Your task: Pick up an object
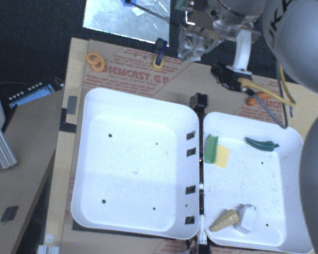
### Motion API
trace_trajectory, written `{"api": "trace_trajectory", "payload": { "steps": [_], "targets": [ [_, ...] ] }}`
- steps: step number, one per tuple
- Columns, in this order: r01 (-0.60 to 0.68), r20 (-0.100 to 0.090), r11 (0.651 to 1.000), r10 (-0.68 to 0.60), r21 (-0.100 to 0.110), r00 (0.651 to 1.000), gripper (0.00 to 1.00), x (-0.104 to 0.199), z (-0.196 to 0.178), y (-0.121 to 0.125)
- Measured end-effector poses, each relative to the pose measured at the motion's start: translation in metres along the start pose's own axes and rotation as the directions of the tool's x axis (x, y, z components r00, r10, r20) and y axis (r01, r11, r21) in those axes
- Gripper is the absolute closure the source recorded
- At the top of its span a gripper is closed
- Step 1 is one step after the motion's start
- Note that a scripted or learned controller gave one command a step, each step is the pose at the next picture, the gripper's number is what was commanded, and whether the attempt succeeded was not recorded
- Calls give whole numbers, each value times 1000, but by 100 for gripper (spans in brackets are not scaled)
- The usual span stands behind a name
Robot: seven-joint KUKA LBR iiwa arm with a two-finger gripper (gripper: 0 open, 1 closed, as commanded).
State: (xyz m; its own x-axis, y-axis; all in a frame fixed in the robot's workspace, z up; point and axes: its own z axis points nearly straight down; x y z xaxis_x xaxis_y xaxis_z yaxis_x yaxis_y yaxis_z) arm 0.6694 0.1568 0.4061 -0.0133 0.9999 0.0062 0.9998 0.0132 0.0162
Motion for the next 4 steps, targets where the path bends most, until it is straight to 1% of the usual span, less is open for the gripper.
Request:
{"api": "trace_trajectory", "payload": {
  "steps": [1,2,3,4],
  "targets": [
    [-2,2,1000,2,11,1000,100,64,-39,-50],
    [-22,9,1000,22,11,1000,100,-47,-64,-50],
    [-4,4,1000,3,15,1000,100,26,-71,-98],
    [-2,2,1000,2,14,1000,100,72,-102,-156]
  ]
}}
